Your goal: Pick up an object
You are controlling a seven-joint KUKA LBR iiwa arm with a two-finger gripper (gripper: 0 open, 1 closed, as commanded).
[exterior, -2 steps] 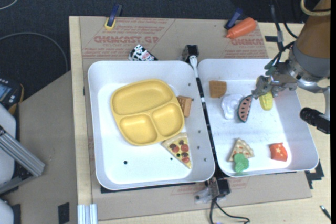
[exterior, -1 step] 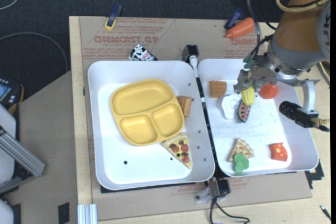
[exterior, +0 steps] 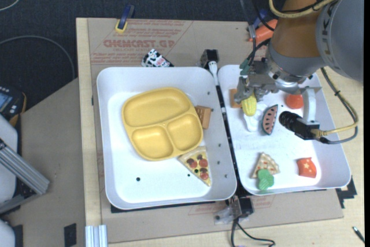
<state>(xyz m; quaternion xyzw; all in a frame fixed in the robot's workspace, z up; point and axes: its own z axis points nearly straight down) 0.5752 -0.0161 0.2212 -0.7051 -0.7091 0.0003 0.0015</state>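
Faintly, "CHEMCAST GP" (reversed?) on brown board (exterior: 144,37) behind bins.

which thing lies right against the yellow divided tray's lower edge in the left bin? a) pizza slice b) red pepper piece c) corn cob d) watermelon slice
a, the pizza slice lies at the lower right edge of the yellow divided tray in the left bin, while the watermelon slice, corn cob and red pepper piece all lie in the right bin.
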